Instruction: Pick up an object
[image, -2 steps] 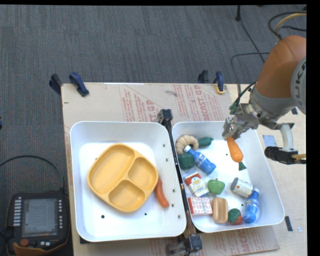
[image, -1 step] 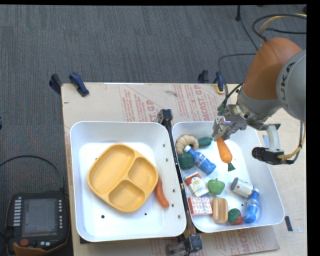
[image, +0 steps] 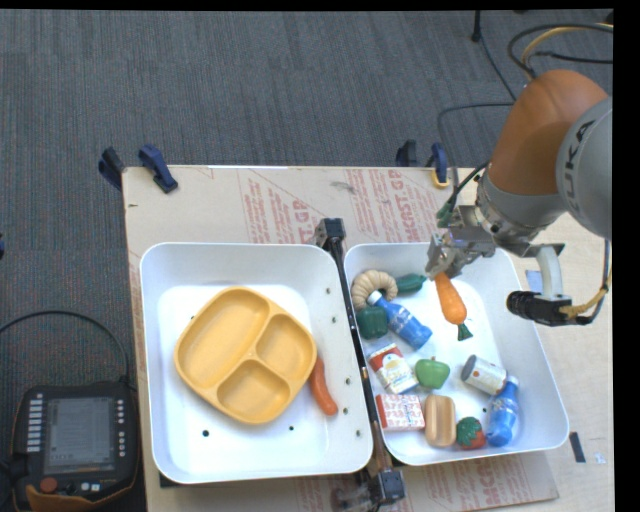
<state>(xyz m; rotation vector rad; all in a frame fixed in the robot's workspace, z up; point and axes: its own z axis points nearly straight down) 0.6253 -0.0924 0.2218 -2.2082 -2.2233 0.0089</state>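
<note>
Nearest the camera, at the lower left corner, sits a control pendant (image: 72, 440) with a grey screen, off the table. Beyond it the table (image: 250, 195) carries two white bins. The left bin (image: 160, 290) holds a yellow divided plate (image: 245, 353) and a small orange sausage-shaped toy (image: 322, 388) just beside the plate's right edge.

The right bin (image: 545, 380) is crowded: a blue bottle (image: 405, 323), a green pepper (image: 432, 373), a small can (image: 484, 375), a red-and-white carton (image: 400, 410), a bread roll (image: 440, 420) and more toys along the near wall.

The hand (image: 447, 257) hangs over the far part of the right bin. Directly on its near side lies a toy carrot (image: 450, 298), the likeliest thing to pick; its orange top almost touches the fingertips, and its long axis runs from there toward the near right, green end farthest from the hand. Nothing sits between the fingers that I can make out.

Whether the fingers are spread or closed I cannot tell; the wrist and shadow blur them. The arm's upper part is cut off at the right.
</note>
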